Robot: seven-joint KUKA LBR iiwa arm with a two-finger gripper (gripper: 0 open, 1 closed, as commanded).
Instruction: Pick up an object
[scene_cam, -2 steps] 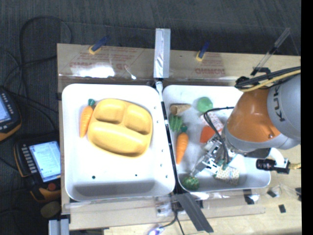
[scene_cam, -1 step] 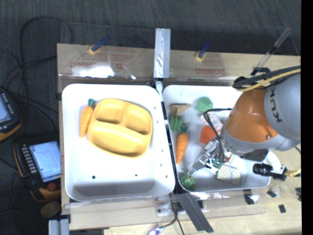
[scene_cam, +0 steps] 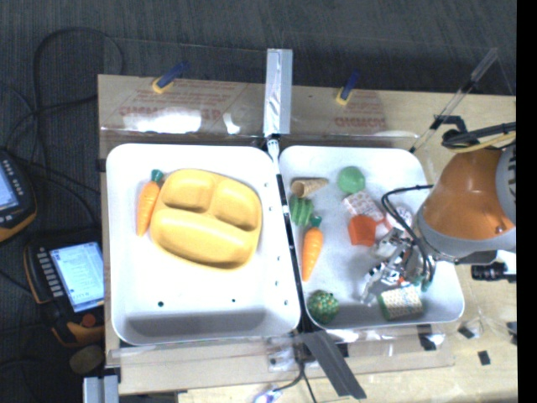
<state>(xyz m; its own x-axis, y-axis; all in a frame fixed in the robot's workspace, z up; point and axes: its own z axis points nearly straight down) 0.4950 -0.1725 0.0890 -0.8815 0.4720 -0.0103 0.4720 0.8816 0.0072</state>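
Down in the right bin, the gripper hangs low over the floor, just above a green-and-tan block near the bin's front wall. Whether it grips anything cannot be told. Nearby lie an orange block, a carrot, a green ball and a leafy green lump.

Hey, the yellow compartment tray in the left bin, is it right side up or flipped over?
Flipped over. The yellow tray shows rounded, bulging sections rather than hollow compartments, so its underside faces up. A carrot lies along its left edge.
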